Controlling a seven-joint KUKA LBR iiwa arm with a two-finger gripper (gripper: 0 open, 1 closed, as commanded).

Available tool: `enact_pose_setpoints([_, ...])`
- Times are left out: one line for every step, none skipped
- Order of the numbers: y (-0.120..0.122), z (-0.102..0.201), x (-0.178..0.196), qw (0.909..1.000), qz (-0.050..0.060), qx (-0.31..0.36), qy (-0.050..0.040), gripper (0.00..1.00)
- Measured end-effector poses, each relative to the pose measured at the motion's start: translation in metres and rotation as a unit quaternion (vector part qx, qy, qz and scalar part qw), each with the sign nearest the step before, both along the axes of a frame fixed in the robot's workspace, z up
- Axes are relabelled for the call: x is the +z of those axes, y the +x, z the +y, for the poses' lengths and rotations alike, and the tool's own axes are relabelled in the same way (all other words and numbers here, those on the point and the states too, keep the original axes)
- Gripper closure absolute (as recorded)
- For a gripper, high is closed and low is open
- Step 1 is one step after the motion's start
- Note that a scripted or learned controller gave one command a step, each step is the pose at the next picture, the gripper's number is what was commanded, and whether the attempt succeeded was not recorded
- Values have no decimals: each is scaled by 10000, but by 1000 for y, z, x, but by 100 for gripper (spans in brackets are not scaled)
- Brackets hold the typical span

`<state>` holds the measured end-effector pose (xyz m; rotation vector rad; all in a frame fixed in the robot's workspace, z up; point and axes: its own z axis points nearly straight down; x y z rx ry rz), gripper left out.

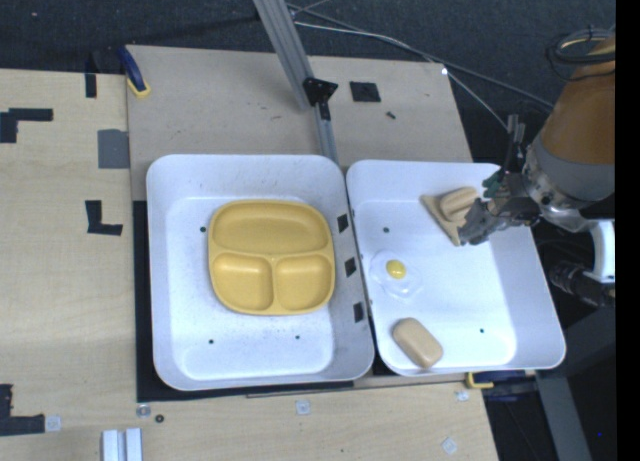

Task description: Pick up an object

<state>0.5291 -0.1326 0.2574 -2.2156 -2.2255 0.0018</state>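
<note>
In the right bin, a tan wedge-shaped food toy lies near the back. My gripper is low over the bin and right against the toy's right side, hiding part of that edge. Near the bin's middle lies a fried-egg toy, white with a yellow yolk. A tan bread roll rests by the front edge. Both are well away from the gripper.
The left bin holds a yellow divided plate in its middle. A grey pole slants down to the bench between the two bins at the back. Cables run across the dark floor behind.
</note>
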Motion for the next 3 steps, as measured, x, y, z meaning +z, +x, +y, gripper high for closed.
enact_pose_setpoints([4,54,-16,10000,1,-3,-1,100])
enact_pose_setpoints([12,106,-31,10000,7,-5,-3,100])
enact_pose_setpoints([24,153,-25,10000,-2,1,1,100])
